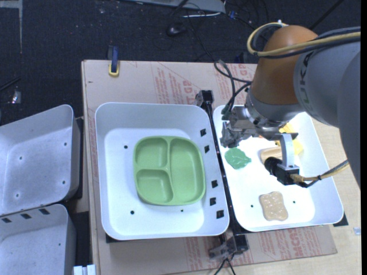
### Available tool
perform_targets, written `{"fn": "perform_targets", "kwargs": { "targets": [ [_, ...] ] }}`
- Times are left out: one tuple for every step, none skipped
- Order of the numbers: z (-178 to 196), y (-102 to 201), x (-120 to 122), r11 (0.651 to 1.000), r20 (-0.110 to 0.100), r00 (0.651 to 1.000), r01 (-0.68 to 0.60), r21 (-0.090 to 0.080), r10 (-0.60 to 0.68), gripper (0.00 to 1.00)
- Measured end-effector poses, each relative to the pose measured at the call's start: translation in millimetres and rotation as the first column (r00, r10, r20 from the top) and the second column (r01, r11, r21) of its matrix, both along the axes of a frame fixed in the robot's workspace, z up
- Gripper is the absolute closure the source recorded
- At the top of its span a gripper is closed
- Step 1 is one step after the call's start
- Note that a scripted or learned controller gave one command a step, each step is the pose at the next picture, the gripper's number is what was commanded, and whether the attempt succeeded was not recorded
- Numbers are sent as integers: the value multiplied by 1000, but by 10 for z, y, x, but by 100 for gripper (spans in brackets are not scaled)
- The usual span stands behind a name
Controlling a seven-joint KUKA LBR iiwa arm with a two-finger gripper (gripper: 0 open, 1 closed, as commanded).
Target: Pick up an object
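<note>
Tan bread slice (273, 205) lies flat in right bin (327, 211), long axis toward camera; tool (235, 132) above green leaf (237, 158), grip state unclear.

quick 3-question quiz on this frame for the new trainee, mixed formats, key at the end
1. True or false: the green divided plate lies in the left bin.
2. Which object lies nearest the front edge of the right bin? A) green leaf-shaped piece B) tan cracker-like piece C) yellow piece
3. Fill in: the plate has ___ compartments.

Key: 1 true; 2 B; 3 three.
</note>
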State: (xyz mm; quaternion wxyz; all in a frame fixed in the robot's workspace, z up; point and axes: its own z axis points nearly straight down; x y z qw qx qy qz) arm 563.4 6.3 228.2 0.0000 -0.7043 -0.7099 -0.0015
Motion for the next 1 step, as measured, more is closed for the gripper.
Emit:
{"fn": "perform_targets", "kwargs": {
  "targets": [
    [116, 544, 118, 1000, 0, 1000, 0, 0, 0, 100]
  ]
}}
